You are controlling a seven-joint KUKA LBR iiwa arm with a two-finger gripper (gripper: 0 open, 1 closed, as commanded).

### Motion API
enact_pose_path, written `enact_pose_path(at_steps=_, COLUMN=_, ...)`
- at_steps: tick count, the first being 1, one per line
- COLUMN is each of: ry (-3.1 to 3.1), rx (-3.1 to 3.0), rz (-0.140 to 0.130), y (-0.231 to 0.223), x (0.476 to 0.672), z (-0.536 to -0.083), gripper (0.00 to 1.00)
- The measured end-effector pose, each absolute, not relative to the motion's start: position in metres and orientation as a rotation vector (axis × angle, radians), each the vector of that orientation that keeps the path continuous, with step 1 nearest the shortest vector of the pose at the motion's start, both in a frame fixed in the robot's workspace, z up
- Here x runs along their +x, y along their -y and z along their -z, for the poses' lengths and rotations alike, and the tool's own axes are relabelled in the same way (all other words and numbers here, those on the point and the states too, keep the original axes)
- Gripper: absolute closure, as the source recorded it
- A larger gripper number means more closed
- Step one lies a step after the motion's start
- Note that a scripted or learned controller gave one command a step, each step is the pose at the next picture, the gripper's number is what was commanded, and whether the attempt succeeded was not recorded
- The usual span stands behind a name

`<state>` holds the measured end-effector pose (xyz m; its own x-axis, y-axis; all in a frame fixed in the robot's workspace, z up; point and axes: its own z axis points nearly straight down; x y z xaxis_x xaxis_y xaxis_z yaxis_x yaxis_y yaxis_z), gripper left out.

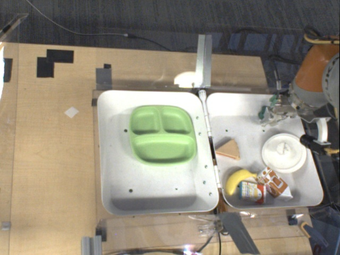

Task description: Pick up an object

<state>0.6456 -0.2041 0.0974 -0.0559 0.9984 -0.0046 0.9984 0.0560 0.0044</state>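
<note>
The right bin [239, 105] holds several objects. A tan wedge like a sandwich half [228, 149] lies near its left wall. At the front lie a yellow banana [235, 179], a small colourful can [251, 192] and a brown-and-white carton [274, 184], packed close together. A white round bowl [284, 153] sits at the right. My gripper [272, 113] is over the bin's back right part, behind the bowl and apart from every object. Nothing shows in its grasp.
The left bin [114, 190] carries a green divided plate [161, 134] in its middle. A metal post [204, 57] rises behind the wall shared by the bins. The grey arm with its orange band [312, 70] enters from the right.
</note>
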Motion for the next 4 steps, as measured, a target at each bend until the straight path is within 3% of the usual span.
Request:
enact_pose_path(at_steps=1, ry=-2.276, rx=2.150, rz=-0.005, y=0.204, x=0.647, z=-0.098, gripper=0.00)
enact_pose_path(at_steps=2, ry=-2.300, rx=2.134, rz=-0.003, y=0.205, x=0.624, z=-0.086, gripper=0.00)
enact_pose_path(at_steps=3, ry=-2.296, rx=2.126, rz=-0.008, y=0.205, x=0.626, z=-0.099, gripper=1.00)
enact_pose_path(at_steps=4, ry=-2.290, rx=2.143, rz=-0.006, y=0.144, x=0.628, z=-0.184, gripper=1.00)
